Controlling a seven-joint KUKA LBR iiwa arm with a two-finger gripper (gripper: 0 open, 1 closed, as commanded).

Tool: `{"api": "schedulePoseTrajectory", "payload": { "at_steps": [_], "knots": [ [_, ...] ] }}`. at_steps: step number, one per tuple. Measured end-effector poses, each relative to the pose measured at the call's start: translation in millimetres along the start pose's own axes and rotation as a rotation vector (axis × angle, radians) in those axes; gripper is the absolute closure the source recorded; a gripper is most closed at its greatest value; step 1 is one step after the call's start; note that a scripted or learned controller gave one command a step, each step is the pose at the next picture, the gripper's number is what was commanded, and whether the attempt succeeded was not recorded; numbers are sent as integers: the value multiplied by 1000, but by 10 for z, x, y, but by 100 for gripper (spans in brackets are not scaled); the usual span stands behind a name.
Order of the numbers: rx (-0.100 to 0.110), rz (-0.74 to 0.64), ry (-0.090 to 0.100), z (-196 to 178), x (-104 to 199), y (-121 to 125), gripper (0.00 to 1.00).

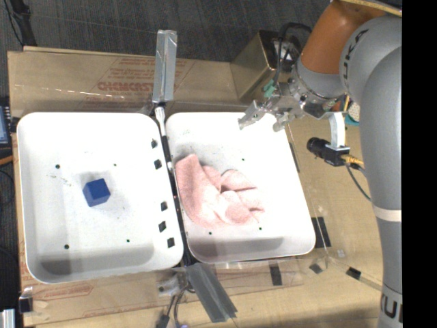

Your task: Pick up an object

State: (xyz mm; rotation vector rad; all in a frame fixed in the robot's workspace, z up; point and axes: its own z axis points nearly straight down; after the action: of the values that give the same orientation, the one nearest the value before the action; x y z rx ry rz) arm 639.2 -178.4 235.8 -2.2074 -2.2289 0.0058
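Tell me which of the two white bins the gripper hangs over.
The right bin, holding the pink cloth; the gripper hangs over its far edge. The left bin holds the blue cube.

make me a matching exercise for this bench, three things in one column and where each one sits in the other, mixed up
Things:
1. cube
2. cloth
3. gripper

Places:
a. above the far rim of the right bin
b. on the floor of the left bin
c. crumpled in the right bin

Pairs: 1-b, 2-c, 3-a
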Motion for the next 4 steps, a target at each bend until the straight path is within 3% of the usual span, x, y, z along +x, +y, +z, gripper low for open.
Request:
{"api": "schedulePoseTrajectory", "payload": {
  "at_steps": [1,2,3,4],
  "knots": [
    [0,0,0,-1,0,0,0],
    [-3,-195,0,1445,333,-490,0],
    [-1,-198,-2,1347,321,-492,100],
    [-6,-251,-1,238,1181,-543,100]
  ]
}}
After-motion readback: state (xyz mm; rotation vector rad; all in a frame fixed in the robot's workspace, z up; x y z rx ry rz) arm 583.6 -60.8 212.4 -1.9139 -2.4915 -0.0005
